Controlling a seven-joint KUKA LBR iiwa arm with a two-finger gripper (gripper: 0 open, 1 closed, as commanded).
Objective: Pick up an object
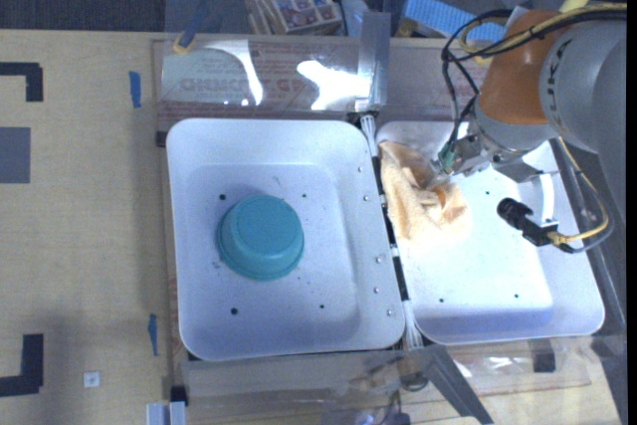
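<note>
The end effector (445, 166) sits down on the crumpled tan cloth (423, 199), at the cloth's upper right edge. Its tip is sunk into the folds, so I cannot tell how it is set or whether any fabric is caught in it.

Taking the cloth as landmark: it lies bunched against the left wall of the right-hand shallow white plastic bin (518, 299), close to the divide between the bins. To the cloth's left, well apart and in the left-hand white bin (199, 154), a round teal plastic bowl (261, 236) rests upside down.

The main risk, as I judge it, is a thin grip. The contact is at the cloth's edge, so a lift may catch only a single fold that slides free, or nothing at all. Soft fabric also sags and may drag over the bin wall beside it, snag there, and pull loose. The tip, pressed low, may scrape the bin floor.

Count: two bins, one cloth, one bowl, one grey arm with an orange band (523, 80), all on one wooden table (70, 244).
</note>
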